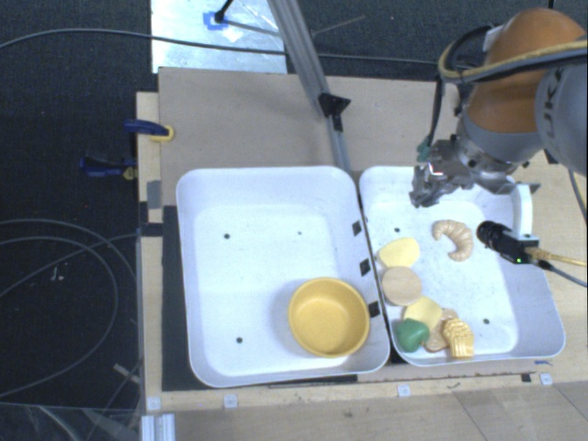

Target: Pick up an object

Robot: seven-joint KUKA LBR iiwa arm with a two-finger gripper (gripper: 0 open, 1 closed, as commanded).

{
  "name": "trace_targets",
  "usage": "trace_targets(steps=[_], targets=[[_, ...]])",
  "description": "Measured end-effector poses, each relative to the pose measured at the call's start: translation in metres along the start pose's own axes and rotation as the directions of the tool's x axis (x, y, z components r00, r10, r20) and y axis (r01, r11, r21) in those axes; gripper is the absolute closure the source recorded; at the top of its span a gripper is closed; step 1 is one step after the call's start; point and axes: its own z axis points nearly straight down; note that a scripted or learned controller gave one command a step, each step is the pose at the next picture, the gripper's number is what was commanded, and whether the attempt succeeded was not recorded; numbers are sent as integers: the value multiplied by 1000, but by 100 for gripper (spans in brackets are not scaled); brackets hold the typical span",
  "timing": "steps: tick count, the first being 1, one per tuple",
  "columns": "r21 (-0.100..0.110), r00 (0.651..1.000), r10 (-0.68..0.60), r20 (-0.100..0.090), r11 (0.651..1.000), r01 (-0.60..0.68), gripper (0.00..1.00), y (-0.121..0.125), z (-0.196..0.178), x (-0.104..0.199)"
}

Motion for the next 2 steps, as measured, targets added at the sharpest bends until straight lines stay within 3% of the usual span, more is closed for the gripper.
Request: trace_targets(steps=[2], targets=[[0, 1000, 0, 0, 1000, 0, 100, 46, 22, 104]])
